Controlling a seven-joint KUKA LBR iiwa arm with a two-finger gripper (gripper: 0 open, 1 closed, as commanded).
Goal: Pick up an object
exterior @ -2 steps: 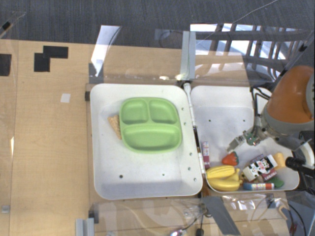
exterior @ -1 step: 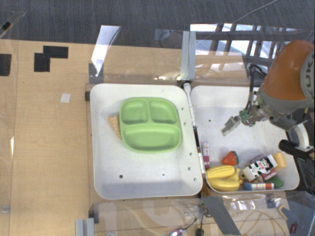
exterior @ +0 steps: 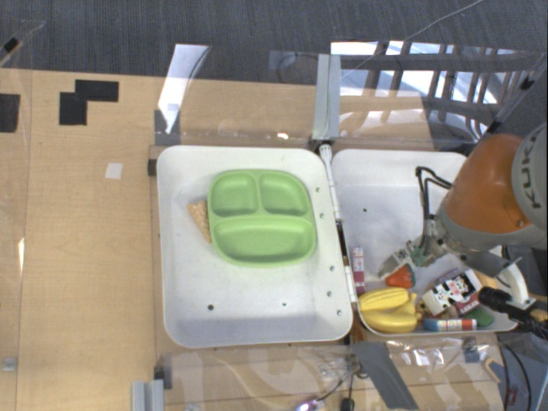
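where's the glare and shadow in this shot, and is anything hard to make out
Camera view: bright window-like glare streaks the clear panels behind the right bin; soft shadow falls along the left bin's near edge and under the green divided plate; the arm darkens the small items around the yellow banana toy, so the gripper's state is hard to tell.

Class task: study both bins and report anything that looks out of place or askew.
One thing stands out: in the left bin, a tan waffle-like piece lies wedged partly under the left edge of the green divided plate, not in a compartment.
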